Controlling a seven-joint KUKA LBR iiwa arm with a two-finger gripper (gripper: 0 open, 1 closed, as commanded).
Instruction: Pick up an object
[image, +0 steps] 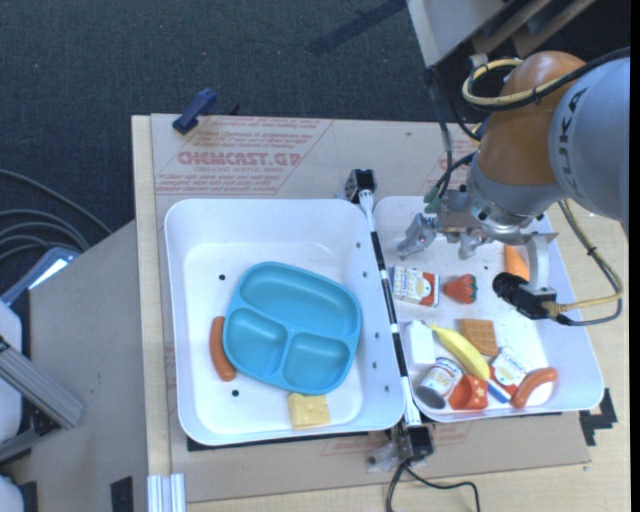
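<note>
**Hovering Gripper Above the Right Bin's Toy Food**

Starting at the left, the left bin (190, 300) holds a blue divided plate (292, 328) with 3 compartments. A toy sausage (221, 348) lies just beside the plate's left edge, and a yellow cheese wedge (309, 409) sits near its lower edge.

Past the divider, the right bin (585, 375) carries the clutter. A small carton (414, 286) with a red end lies near the bin's left wall, and a strawberry (460, 289) sits just beside it. Lower down, a banana (459, 350) runs diagonally, touching a cracker (480, 335). A small can (437, 380) rests in the lower left corner, next to a red piece (468, 393) and a red sausage (532, 387). An orange carrot-like piece (516, 263) lies near the far right.

The gripper (452, 236) hangs over the bin's upper part, above the carton and strawberry, its fingers (416, 238) spread apart with nothing between them.
</note>
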